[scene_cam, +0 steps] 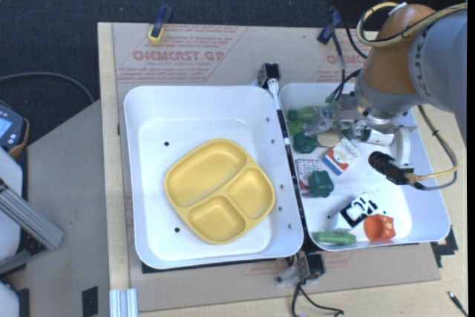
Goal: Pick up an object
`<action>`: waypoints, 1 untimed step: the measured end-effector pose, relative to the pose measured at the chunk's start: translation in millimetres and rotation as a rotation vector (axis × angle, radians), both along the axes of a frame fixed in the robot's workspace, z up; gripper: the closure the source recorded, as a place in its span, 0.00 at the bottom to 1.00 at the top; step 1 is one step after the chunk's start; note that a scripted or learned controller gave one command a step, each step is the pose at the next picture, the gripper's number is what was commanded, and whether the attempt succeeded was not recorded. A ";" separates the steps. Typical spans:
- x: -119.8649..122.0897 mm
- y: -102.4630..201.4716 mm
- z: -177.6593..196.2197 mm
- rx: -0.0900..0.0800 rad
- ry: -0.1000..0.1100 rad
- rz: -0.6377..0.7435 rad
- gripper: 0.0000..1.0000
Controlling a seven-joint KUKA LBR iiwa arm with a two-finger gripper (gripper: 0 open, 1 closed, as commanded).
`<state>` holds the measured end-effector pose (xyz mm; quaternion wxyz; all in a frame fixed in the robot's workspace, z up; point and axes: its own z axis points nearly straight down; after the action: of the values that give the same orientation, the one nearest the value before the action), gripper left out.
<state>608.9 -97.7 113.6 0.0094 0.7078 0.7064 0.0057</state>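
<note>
My gripper [335, 124] hangs low over the far left part of the right bin [423, 182], below the grey arm's orange band [390, 56]. Just left of it lie two green toys [302, 116] [305, 142]. A small tan piece [327, 139] sits right beneath it. A white packet with red and blue print [342, 157] lies just in front of it. Nearer the front are a dark green toy [320, 183], a black-and-white object [358, 210], an orange object [379, 228] and a green pea pod [334, 237].
The left bin [148, 122] holds a yellow three-compartment plate [220, 190]. A printed card [306, 168] lies by the divider between the bins. A black cable end [387, 165] and yellow wire hang off the arm over the right bin.
</note>
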 end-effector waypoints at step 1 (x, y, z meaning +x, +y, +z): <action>1.4 0.5 11.9 0.002 -0.004 -0.001 1.00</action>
<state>610.3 -97.2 125.5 0.0100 0.7082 0.7059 0.0079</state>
